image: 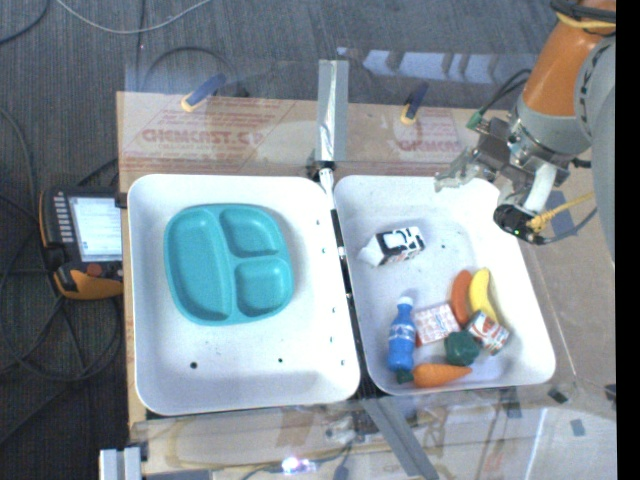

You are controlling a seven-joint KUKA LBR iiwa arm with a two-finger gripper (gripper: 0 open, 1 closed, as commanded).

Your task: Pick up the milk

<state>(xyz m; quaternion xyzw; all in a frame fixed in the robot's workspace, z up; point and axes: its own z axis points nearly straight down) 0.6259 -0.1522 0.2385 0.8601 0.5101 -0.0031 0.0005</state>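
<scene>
Nearest the camera, along the front wall of the right bin (540,353), sits a huddle of items: an orange carrot (440,374), a blue bottle (401,335), a dark green piece (461,347), a small red-and-white packet (436,322), another small red carton (489,331), a banana (484,294) and an orange oblong thing (460,296) beside it. Well apart from that group, lying on its side on the bin floor, is the milk (399,244), a small white carton with black cow patches. It lies below and to the camera's left of the hand (480,160), not close to it.

That hand hangs over the far rim of the right bin; whether it is spread or pressed together, I cannot tell, and nothing shows between its tips. Further left of it, the other bin (150,368) carries a teal divided tray (231,263).

By my judgement the task has barely begun: the milk is untouched, so the approach, descent, grasp and lift all remain.
</scene>
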